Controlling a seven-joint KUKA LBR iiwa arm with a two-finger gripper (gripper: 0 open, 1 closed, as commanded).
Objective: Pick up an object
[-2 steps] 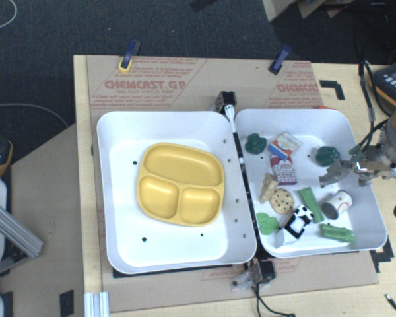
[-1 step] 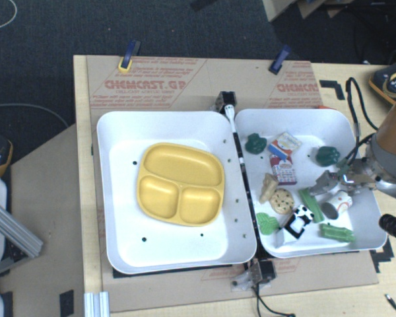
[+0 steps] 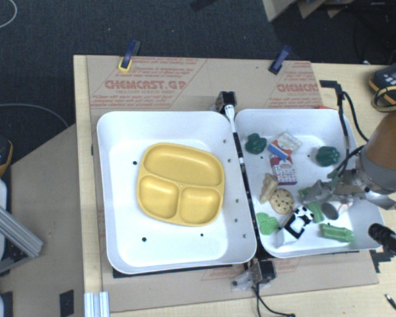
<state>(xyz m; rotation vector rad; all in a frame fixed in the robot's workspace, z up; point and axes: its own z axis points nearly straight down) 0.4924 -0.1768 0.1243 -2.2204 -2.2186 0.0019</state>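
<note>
The desk (image 3: 185, 78) is carrying two bins. The left bin (image 3: 119, 230) is holding a yellow tray (image 3: 180, 183). The right bin (image 3: 264, 121) is holding small toys, many too small to identify. The arm (image 3: 386, 154) is running off the right edge. The hand (image 3: 317, 193) is reaching low among the toys; its grip is impossible to tell.

Left white bin (image 3: 112, 177): I see open floor along its rim from 6 to 10 o'clock; the yellow three-compartment plastic tray (image 3: 180, 183) blocks its centre. Right white bin (image 3: 264, 121): small objects crowd it; bare floor only toward 12 o'clock.
</note>
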